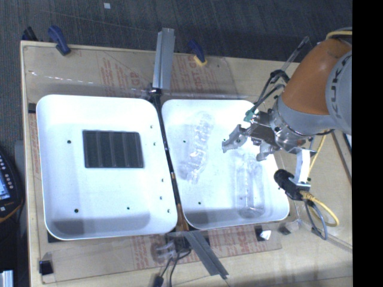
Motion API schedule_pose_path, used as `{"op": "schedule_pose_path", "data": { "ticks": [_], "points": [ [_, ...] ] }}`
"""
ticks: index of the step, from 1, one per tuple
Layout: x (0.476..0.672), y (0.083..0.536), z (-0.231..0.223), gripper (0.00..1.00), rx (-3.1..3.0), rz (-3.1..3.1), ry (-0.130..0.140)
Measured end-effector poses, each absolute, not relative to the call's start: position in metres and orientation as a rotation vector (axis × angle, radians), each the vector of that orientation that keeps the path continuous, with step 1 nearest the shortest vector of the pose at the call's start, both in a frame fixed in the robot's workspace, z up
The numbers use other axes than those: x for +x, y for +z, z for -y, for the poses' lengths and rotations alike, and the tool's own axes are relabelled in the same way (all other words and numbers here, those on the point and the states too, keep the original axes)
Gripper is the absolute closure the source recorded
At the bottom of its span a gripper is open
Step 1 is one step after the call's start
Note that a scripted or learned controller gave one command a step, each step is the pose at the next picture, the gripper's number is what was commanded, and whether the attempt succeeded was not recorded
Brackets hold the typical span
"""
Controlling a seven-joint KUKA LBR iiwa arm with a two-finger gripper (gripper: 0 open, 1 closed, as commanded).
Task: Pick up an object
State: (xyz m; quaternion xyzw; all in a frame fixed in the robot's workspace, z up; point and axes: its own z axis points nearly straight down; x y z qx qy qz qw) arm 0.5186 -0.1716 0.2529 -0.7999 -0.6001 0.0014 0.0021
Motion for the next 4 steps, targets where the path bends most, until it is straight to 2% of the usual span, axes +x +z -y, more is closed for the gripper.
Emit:
{"op": "schedule_pose_path", "data": {
  "ticks": [1, 2, 3, 4],
  "points": [
    [0.502, 0.269, 0.151, 0.00, -2.591, 1.766, 0.005],
    [0.502, 0.269, 0.151, 0.00, -2.592, 1.766, 0.005],
    [0.544, 0.340, 0.162, 0.00, -2.590, 1.776, 0.001],
    [0.527, 0.340, 0.105, 0.00, -2.817, 1.383, 0.006]
  ]
}}
